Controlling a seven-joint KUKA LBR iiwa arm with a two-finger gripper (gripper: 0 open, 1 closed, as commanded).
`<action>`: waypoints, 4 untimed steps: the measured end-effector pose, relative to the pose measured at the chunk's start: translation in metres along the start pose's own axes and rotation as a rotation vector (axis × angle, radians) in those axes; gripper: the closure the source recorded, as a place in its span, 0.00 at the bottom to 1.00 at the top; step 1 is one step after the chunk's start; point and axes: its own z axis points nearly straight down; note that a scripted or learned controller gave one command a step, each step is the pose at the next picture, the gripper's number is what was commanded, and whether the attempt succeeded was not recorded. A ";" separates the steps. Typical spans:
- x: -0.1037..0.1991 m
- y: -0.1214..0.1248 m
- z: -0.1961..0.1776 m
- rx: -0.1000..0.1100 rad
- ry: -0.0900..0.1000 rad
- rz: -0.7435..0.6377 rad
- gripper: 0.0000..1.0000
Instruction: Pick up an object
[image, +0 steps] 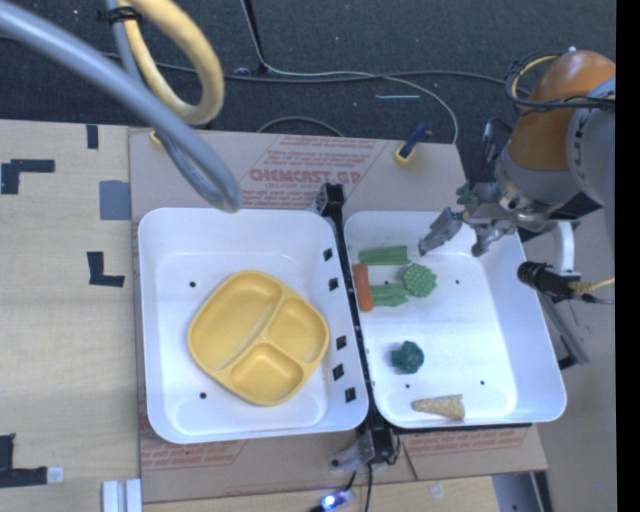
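Note:
My gripper (462, 238) hangs over the far right part of the right bin (520, 340), fingers spread open with nothing between them. Just left of and below it lie a green bean pod (383, 256), a green broccoli piece (420, 280), an orange carrot (362, 286) and another green pod (388, 296). Nearer the front, a dark green round item (407, 356) sits mid-bin. A tan cone-shaped piece (440, 406) rests by the front wall.
The left bin (165, 300) holds a yellow divided plate (259, 336). A black divider with clips (345, 300) runs between the bins. A grey tube (130, 90) and a yellow hose (190, 50) cross the upper left. Cables lie behind the bins.

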 end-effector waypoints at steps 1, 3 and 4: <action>0.001 0.003 -0.009 -0.014 -0.002 -0.004 0.00; -0.004 -0.011 0.110 -0.010 -0.003 -0.002 0.00; -0.003 -0.010 0.113 -0.016 -0.004 -0.004 0.00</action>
